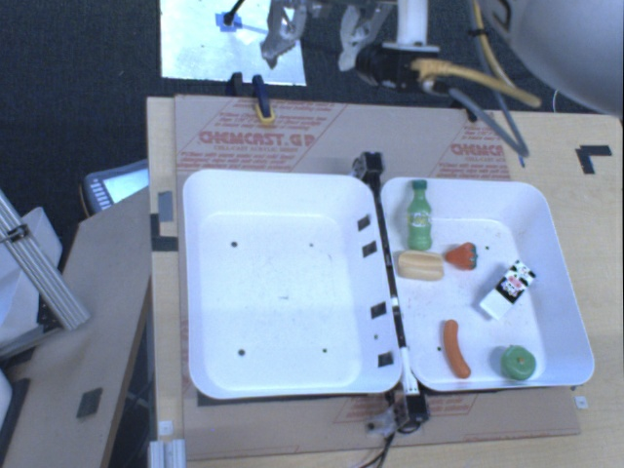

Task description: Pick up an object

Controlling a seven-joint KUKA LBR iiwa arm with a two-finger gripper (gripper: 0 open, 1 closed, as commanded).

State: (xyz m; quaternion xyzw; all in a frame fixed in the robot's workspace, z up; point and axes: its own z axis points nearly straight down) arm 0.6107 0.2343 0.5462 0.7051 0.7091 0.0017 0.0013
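My gripper (314, 39) hangs high at the top of the camera view, beyond the far edge of the bench, open with nothing between its two fingers. In the right bin (556, 222) lie a green bottle (419, 215), a hot dog bun (420, 265), a red strawberry (462, 255), a white milk carton (508, 290), an orange sausage (454, 348) and a green apple (518, 362). All of them lie well below and to the right of the gripper.
The left bin (278, 281) sits beside the right one, joined by a black hinge strip (382, 261). A yellow and blue clamp (262, 100) grips the cardboard's far edge. Cables (478, 81) trail from the arm over the bench's back right.
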